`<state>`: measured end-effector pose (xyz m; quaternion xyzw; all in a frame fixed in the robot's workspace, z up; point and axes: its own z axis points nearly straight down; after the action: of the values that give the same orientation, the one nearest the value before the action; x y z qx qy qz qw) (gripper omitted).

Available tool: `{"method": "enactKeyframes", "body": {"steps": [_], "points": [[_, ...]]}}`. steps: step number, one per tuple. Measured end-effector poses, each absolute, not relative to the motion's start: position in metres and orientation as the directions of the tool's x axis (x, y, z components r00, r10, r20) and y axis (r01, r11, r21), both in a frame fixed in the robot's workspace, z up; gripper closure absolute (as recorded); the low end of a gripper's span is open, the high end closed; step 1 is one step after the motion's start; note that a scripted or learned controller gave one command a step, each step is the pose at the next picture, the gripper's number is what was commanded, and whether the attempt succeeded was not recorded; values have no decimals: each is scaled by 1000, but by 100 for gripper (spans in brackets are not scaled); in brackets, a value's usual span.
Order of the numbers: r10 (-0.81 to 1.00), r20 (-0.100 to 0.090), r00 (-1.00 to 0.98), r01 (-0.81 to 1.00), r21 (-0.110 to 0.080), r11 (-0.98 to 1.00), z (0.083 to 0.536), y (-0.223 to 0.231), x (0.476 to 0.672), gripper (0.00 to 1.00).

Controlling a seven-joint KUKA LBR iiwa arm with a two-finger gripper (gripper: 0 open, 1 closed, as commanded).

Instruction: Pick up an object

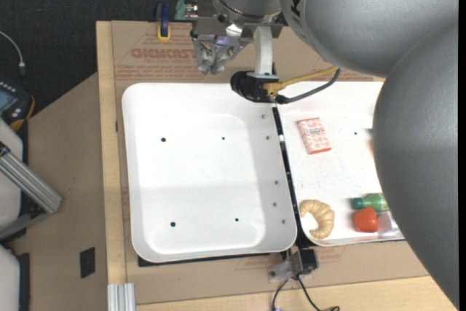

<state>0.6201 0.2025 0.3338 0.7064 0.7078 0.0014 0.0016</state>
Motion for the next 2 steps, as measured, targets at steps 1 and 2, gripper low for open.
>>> {"method": "enactKeyframes", "body": {"steps": [1,2], "points": [[1000,3,-4,1000,5,4,359,227,591,100],[1000,4,-1,1000,10,1,436,224,580,100]]}}
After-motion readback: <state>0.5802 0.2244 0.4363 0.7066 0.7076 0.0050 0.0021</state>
